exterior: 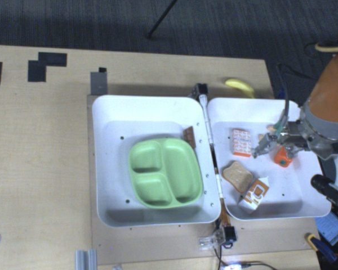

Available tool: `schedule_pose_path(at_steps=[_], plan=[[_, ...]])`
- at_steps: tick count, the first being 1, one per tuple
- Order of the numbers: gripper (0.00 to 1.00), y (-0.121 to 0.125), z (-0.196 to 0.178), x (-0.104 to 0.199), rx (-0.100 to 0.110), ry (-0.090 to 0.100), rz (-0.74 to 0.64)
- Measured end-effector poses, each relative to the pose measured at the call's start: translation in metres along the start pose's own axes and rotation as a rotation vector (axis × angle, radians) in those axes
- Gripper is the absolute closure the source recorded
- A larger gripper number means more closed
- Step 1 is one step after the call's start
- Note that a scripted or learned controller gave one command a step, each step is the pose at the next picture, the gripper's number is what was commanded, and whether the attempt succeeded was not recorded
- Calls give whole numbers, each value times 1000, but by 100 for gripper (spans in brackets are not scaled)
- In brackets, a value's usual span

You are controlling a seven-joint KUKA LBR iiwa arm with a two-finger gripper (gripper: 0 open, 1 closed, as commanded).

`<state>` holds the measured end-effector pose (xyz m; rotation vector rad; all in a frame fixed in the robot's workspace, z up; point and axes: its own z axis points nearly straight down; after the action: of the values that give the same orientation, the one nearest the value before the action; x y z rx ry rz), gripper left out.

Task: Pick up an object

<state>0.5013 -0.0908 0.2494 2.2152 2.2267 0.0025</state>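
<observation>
**Reaching into the right bin**

Hanging over the right bin (304, 207), the arm (329, 103) comes in from the right with its gripper (268, 142) low above the bin floor. Whether the gripper is released or clenched cannot be told, and nothing is seen held in it. A small red-and-white packet (241, 142) lies just left of the gripper. An orange object (283, 156) sits just beside it on the right. Nearer the front lie a brown slice (238, 176) and a small carton (254, 194), touching. The left bin (110, 151) holds a green divided plate (165, 172).
</observation>
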Motion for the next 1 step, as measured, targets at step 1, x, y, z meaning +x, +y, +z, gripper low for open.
schedule_pose_path(at_steps=[1], plan=[[0, 17, 149, -82, 4, 0, 4]])
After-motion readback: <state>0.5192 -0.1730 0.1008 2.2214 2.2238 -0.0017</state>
